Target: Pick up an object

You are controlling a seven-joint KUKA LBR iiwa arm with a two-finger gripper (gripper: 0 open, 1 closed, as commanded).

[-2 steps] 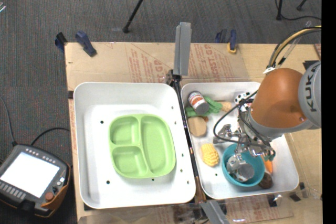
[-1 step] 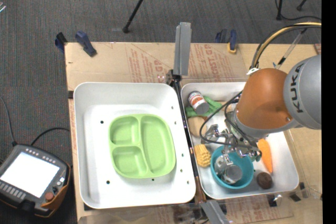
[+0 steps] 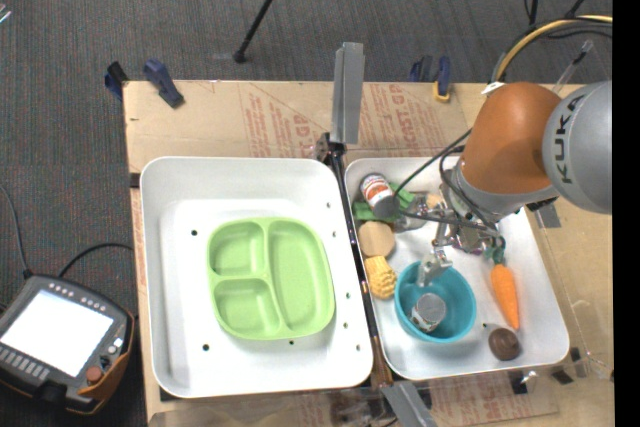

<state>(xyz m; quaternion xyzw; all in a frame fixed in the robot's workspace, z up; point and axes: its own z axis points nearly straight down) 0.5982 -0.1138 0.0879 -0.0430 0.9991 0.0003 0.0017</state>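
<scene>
My gripper hangs under the orange-banded wrist over the right bin, just above the far rim of a teal bowl. A small grey object lies inside the bowl, right below the gripper. Around the bowl lie a yellow corn cob, a tan round piece, a red and white can, a green item, an orange carrot and a dark brown ball. The arm hides part of the bin's far side.
The left bin holds a light green divided plate. A grey upright post stands behind the seam between the bins. A teach pendant lies on the floor at the lower left.
</scene>
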